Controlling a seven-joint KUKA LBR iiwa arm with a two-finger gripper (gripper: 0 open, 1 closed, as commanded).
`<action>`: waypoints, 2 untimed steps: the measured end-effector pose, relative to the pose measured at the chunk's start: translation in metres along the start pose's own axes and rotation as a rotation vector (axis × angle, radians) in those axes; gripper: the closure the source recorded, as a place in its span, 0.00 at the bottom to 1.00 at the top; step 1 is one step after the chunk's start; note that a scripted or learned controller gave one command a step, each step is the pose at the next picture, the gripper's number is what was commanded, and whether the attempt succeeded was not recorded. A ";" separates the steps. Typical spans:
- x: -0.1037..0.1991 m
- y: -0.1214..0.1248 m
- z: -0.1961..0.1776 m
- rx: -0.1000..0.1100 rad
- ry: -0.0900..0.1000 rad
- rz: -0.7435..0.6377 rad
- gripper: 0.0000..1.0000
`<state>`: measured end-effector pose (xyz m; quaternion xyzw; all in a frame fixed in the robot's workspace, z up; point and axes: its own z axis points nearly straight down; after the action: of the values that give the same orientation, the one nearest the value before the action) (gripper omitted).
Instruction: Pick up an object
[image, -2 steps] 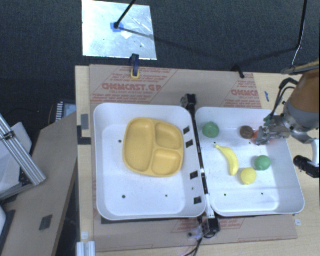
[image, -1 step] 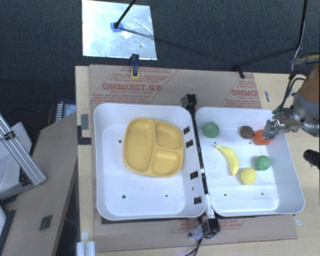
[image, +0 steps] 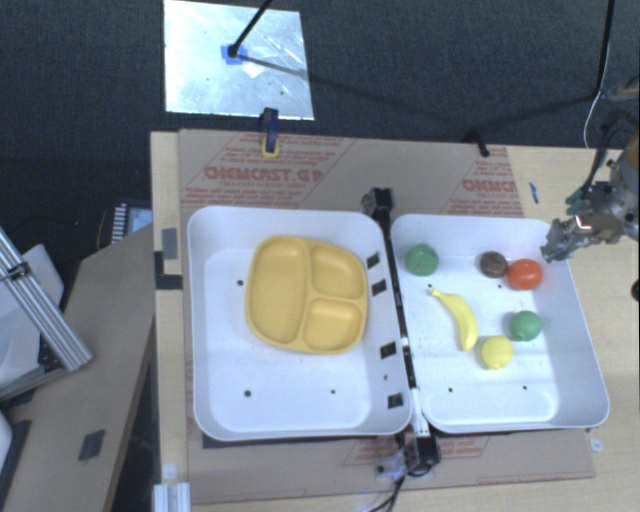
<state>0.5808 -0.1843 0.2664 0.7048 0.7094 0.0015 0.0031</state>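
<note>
the metal two-finger gripper (image: 556, 246) hangs over the right white bin (image: 575, 385)'s far right edge — grip unreadable. nearest, the small red-orange ball (image: 525, 273) touches a brown ball (image: 492, 264) — a descent could nudge both away.

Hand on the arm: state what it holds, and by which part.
Nothing is held. The hand sits at the right bin's upper right rim, apart from the fruit inside.

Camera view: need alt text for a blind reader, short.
Robot pincer hovers at the right bin's far right rim, near an orange ball and brown ball. The bin also holds a banana, a lemon and two green balls; the left bin holds a yellow divided plate.
</note>
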 end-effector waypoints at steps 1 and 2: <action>0.053 0.011 0.008 0.004 0.003 -0.003 1.00; 0.100 0.009 0.004 0.005 0.004 -0.003 1.00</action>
<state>0.5890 -0.0841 0.2622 0.7036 0.7106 0.0011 0.0002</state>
